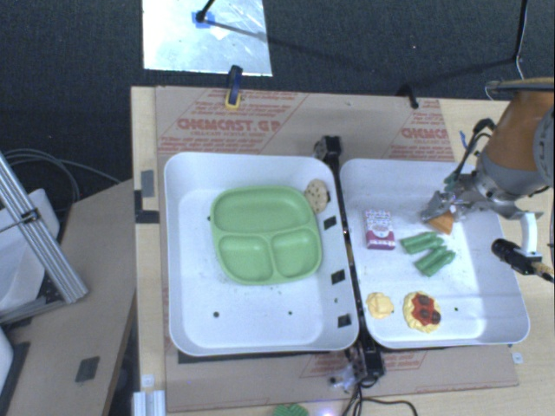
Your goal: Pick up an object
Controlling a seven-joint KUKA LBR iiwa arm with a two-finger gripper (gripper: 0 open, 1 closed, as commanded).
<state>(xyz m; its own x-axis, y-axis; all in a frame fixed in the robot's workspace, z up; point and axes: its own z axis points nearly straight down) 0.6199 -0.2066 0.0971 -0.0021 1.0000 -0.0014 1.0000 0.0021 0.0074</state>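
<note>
My gripper (440,208) hangs low over the upper right part of the right bin (503,319). An orange wedge (443,224) lies right under its tip, touching or nearly touching it; I cannot tell whether it is gripped. Just in front of it lie green bean pods (428,251). A red and white carton (379,230) stands to the left. Near the bin's front edge are a yellow lump (380,304) and a small pizza piece (422,311).
The left bin (191,319) holds a green divided plate (264,234), with a cookie (317,194) beside its upper right corner. A black divider with clips (340,250) runs between the two bins. The arm (520,146) comes in from the right.
</note>
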